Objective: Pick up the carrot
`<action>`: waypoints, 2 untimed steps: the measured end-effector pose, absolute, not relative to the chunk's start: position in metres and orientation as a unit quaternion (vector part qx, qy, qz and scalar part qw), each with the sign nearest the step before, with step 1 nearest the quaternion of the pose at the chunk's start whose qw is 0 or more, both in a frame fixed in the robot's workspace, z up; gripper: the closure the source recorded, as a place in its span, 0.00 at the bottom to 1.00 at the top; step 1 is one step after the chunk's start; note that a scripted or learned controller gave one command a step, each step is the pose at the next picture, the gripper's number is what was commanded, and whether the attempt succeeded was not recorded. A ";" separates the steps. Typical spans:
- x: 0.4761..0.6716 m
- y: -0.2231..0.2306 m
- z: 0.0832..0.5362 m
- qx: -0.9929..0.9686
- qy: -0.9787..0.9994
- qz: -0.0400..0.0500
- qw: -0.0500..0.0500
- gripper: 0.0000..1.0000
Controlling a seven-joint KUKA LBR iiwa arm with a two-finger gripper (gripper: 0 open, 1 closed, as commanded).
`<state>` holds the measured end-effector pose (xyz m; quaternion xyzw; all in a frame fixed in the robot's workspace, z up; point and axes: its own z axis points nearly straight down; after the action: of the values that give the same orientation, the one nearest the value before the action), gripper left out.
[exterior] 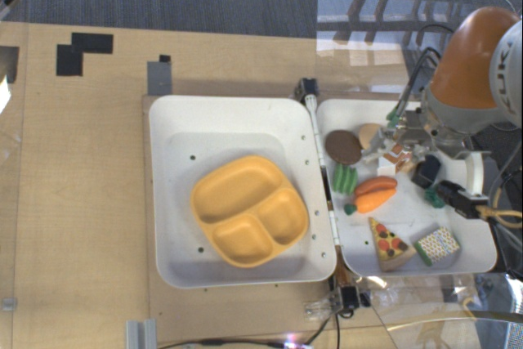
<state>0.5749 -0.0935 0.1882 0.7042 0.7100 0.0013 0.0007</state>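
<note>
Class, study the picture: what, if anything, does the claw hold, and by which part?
Nothing visibly. The claw sits above the carrot, which lies loose in the right bin.

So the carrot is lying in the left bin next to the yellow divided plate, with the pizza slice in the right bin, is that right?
Not quite. The carrot lies in the right bin, not the left one, just above the pizza slice in the camera view. The yellow divided plate sits by itself in the left bin. The pizza slice is in the right bin, as you said.
</note>
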 end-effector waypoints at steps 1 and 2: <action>0.537 -0.094 0.089 0.687 0.727 0.005 0.005 0.00; 0.541 -0.092 0.102 0.685 0.728 0.009 0.009 1.00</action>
<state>0.5413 -0.0921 0.1016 0.6853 0.7282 0.0086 0.0092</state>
